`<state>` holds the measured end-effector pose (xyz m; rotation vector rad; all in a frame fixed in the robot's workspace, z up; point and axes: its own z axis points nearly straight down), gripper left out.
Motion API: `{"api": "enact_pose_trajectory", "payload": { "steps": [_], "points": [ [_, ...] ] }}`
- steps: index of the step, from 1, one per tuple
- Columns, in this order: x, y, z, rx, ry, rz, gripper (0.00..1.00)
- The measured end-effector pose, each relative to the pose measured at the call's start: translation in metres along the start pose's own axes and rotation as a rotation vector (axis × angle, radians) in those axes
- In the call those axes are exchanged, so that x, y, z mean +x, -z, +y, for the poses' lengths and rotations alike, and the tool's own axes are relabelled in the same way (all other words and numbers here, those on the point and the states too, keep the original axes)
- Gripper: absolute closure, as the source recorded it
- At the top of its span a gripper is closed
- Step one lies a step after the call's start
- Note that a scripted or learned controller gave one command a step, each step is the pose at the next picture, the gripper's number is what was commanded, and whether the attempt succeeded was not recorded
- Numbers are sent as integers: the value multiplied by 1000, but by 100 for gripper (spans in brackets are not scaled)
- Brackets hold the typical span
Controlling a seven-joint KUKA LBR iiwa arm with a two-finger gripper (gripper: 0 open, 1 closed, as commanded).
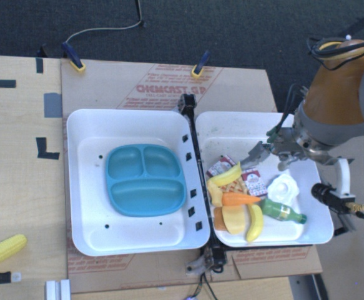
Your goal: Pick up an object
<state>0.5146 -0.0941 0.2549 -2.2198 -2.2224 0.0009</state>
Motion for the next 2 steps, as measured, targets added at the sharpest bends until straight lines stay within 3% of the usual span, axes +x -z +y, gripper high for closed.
{"api": "enact_pose_trajectory", "payload": {
  "steps": [1, 2],
  "points": [
    [-10, -124, 54, 4, -1, 1, 0],
    [-4, -162, 54, -14, -3, -4, 0]
  ]
}}
